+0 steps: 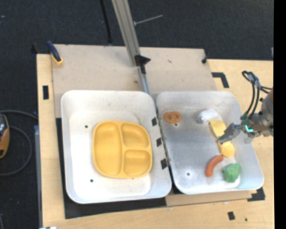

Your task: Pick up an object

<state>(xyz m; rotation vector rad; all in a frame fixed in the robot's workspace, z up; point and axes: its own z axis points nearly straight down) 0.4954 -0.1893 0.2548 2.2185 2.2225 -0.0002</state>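
Objects (213,149) in right bin (190,175) number six; claw (227,134) grip unclear.

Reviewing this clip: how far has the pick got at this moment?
Done: the gripper has reached into the right bin, beside the yellow wedge and yellow lump. In hand: nothing visibly held; its grasp state is unclear. Left: closing on an item and lifting it. The pretzel, sausage and green broccoli-like piece lie untouched.
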